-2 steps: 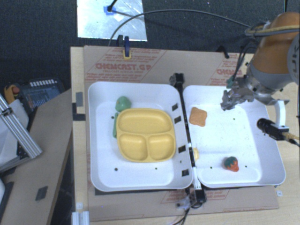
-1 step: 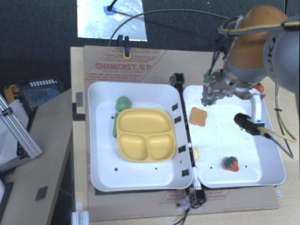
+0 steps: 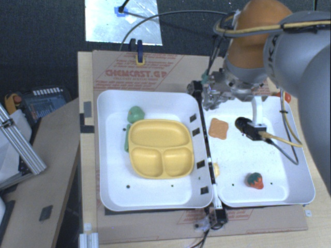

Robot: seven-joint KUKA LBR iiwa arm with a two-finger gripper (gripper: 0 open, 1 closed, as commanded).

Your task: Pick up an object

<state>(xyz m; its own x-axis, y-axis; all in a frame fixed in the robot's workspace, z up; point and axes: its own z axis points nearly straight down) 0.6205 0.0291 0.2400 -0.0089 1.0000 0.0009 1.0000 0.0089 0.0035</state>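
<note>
end effector (image 3: 211,101): grip cannot be told | yellow tray (image 3: 159,148): glossy, three-welled, left bin (image 3: 106,154) | orange slab (image 3: 218,128): flat, squarish, right bin (image 3: 289,177)

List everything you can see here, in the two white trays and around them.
left bin: one, white, bench's left
right bin: one, white, beside it
divided plate: one, yellow, middle of left bin
lump: one, green, left bin, partly behind the plate's far corner
flat square piece: one, orange, right bin, near the divider
strawberry-like toy: one, red and green, right bin, front
small piece: one, yellow, right bin's left edge
cardboard sheet: one, brown, under both bins
foil sheet: one, silver, beyond the bench
arm: one, grey and orange, reaching from right
gripper: one, metallic, over right bin's far left corner
</note>
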